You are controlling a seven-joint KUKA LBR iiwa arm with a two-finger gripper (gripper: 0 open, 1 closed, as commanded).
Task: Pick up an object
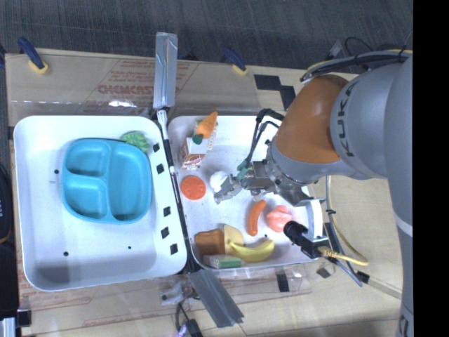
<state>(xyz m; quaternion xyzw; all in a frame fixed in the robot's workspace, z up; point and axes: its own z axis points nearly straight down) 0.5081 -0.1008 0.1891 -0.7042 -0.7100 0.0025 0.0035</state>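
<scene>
Arm point(351, 125): grey, orange band above the wrist, reaching in from the right over the right bin.
Gripper point(223, 189): low over the middle of the right bin point(235, 128), pointing left.
Jaws: metal tips sit just beside a small white object point(218, 180); cannot tell whether they are open or closed, or whether anything is between them.
Right bin, top: toy carrot point(205, 126) at the upper edge, a small brown-and-white packet point(193, 156) below it.
Right bin, middle: orange round disc point(193, 187) left of the jaws, near the divider.
Right bin, lower right: orange sausage-shaped toy point(255, 217) lying just beside a pink toy point(278, 218), both under the wrist.
Right bin, bottom: banana point(251, 249), touching a brown block point(210, 242); a green flat piece point(222, 262) at the bottom rim.
Left bin point(35, 209): blue divided tray point(107, 180) in the centre; a green leafy toy point(139, 141) at its upper right corner.
Desk point(84, 76): cardboard sheet under both bins, blue clamps on its top edge.
</scene>
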